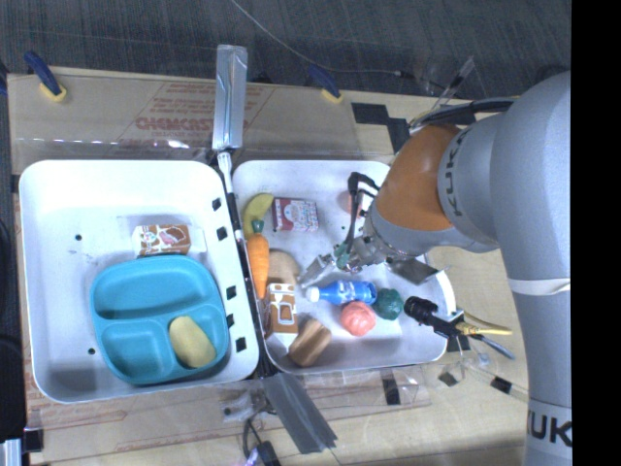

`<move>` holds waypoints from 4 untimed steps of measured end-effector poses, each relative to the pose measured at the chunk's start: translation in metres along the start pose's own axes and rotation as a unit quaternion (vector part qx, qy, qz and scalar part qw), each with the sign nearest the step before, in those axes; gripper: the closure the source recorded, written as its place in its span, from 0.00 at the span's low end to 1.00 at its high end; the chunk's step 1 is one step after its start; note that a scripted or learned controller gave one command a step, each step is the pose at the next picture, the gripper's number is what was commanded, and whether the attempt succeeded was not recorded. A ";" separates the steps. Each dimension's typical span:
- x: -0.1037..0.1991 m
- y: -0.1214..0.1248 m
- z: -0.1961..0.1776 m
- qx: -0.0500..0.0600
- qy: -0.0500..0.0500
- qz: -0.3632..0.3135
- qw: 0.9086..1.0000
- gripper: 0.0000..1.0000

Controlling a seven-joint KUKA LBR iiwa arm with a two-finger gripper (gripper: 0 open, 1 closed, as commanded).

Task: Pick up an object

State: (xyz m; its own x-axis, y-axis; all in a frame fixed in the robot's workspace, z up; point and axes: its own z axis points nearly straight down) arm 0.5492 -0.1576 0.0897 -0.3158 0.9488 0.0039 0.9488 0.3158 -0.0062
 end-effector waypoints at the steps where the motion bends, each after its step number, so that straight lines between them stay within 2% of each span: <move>1: -0.002 -0.075 0.000 -0.001 -0.001 0.032 0.999 0.00; 2: -0.036 -0.013 -0.059 -0.001 0.000 -0.062 0.998 0.00; 3: -0.065 0.026 -0.094 -0.001 -0.001 -0.010 1.000 0.00; 4: -0.065 0.026 -0.093 0.000 0.000 -0.010 1.000 0.00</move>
